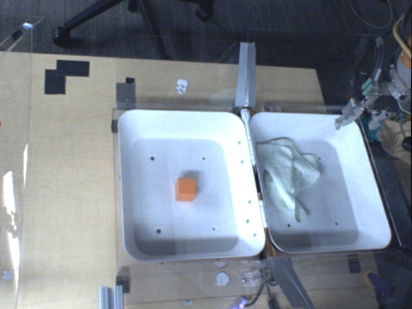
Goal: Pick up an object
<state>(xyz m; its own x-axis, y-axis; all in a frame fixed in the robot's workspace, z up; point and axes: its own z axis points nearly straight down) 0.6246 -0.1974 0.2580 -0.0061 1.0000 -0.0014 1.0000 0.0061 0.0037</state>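
Two shallow white plastic bins sit side by side on the pale wood-grain bench (64, 192), w/ a grey metal bar (245, 76) running up from the seam btwn them. Left bin (138, 172): smooth, rounded corners, a few small dark holes in the floor. Near its centre lies a small orange cube-like block (186, 189), matte, looks like foam or plastic; it sits clear of all four walls w/ nothing around it. Block is roughly as wide as tall in frame, so no clear long axis; its edges run approx. parallel to the bin walls.

Right bin (360, 192): holds a crumpled pale grey-white cloth (288, 176), soft, folded, w/ ridges. The cloth lies in the bin's left half, close to the dividing wall, long axis roughly top-to-bottom of frame, w/ a lobe spreading right at mid height.

End effector (351, 113) is at upper right of frame, over the top-right corner of the right bin, well apart from both block and cloth. Can't tell if it is open or closed; too small and cluttered by cables there.

Other bits: black tape patches (64, 74) at upper left on the bench, black office-chair base (135, 5) on dark carpet along the top, a small white object (183, 85) above the left bin.
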